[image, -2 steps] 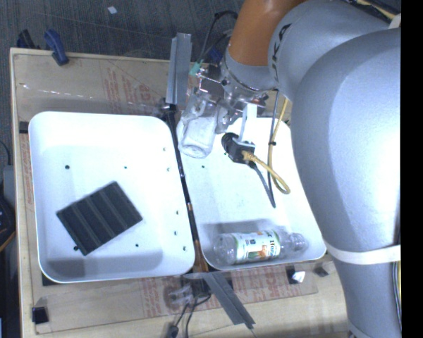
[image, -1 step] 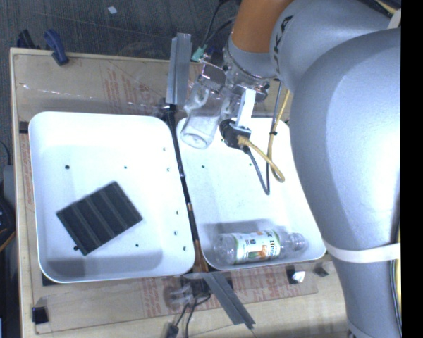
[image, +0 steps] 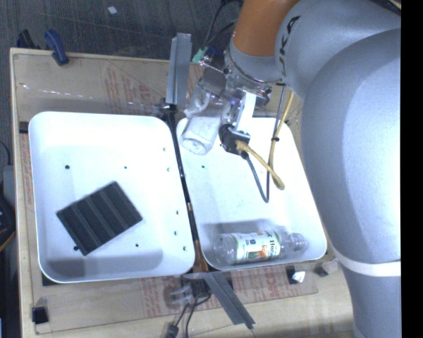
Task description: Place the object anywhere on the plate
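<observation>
While a clear plastic cup [image: 197,134] hangs at the far left corner of the right white bin [image: 299,189], we see it pressed against the gripper [image: 222,122] of the grey arm, though we cannot tell whether it is truly gripped. We judge the carrying step is in hand. Next we would need to cross leftward over the divider to the dark ribbed rectangular plate [image: 99,217], lying near the front of the left white bin [image: 49,146]. A clear plastic bottle [image: 257,246] lies along the right bin's near edge.
</observation>
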Robot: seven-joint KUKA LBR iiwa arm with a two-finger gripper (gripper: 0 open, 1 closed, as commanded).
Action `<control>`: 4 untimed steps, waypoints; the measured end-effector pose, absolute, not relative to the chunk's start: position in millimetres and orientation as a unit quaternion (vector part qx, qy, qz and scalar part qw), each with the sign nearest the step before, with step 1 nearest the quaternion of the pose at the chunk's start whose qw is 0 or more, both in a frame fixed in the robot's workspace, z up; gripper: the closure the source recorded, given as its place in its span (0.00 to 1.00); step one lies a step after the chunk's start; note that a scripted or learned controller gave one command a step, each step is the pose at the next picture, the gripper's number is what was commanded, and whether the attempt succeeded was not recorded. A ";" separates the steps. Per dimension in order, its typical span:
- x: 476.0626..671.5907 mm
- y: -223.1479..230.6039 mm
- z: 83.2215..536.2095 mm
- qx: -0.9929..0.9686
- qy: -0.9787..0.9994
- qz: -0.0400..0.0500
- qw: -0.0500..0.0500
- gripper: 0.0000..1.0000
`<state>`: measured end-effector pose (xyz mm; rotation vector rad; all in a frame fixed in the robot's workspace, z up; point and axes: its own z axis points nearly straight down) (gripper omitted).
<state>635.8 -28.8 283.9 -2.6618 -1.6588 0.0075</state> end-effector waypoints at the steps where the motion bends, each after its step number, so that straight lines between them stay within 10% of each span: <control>1: 656.6 -62.6 362.3 -0.830 -0.558 0.001 0.000 1.00; 2: 655.9 -112.1 276.2 -0.856 -0.517 0.003 0.002 1.00; 4: 628.4 -110.1 292.7 -0.890 -0.456 0.003 0.002 1.00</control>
